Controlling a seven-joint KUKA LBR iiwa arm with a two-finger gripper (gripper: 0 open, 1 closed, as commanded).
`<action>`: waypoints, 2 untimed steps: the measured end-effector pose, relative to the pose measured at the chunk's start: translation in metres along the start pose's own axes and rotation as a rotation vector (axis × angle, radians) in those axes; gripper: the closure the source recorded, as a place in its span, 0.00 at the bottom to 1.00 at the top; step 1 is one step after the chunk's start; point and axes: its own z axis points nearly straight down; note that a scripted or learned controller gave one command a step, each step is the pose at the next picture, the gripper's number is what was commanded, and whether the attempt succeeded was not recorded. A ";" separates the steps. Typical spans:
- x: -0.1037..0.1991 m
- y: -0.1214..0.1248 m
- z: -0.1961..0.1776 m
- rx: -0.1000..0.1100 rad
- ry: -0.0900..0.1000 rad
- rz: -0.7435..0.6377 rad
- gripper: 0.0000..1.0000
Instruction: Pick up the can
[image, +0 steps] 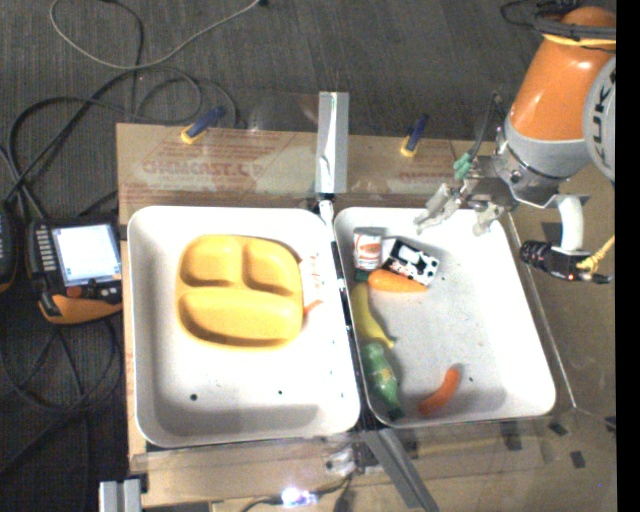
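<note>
The arm's two-finger gripper (458, 207) is hovering with its fingers spread apart and grasping nothing, above the far edge of the right shallow white bin (500, 330). The small white can with the red label (369, 248) is standing in the far left corner of this bin, touching the black and white box (413, 263) and just beside the orange carrot (398, 283). Because the neighbours and the bin wall are crowding the can, a finger is probably risking to land on the box or wall, so the grasp could slip.

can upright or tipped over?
Cannot tell for sure. The can sits in the right bin, at its far left corner, label side showing; too small to judge.
</note>
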 end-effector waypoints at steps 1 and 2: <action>0.054 0.032 0.094 0.002 0.001 0.192 0.00; 0.067 0.038 0.094 0.001 0.001 0.203 0.00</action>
